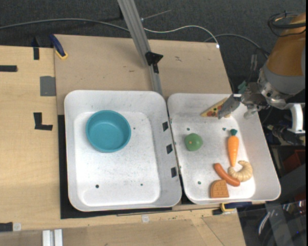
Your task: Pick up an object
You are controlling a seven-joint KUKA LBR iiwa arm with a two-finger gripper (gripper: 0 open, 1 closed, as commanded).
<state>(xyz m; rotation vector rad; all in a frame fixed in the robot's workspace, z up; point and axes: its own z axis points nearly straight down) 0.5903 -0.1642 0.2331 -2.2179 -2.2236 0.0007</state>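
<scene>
— Since the blue bowl (109,130) sits alone at nine o'clock in the left bin (77,188), what's in the right bin (264,188)?

— A green ball (193,142) at its centre; at five o'clock the carrot (232,147), sausage (226,175), croissant (242,170) and cracker (219,189).

— And the pick?

— Not finished, I judge. At twelve o'clock a pizza slice (214,110) appears to be pinched at its right end between the narrowed fingers of the gripper (230,106), barely raised. Lifting it away remains.

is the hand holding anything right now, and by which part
Cannot be told: the hand sits at the pizza slice, at its wide end, but a grip is not clear.
</scene>
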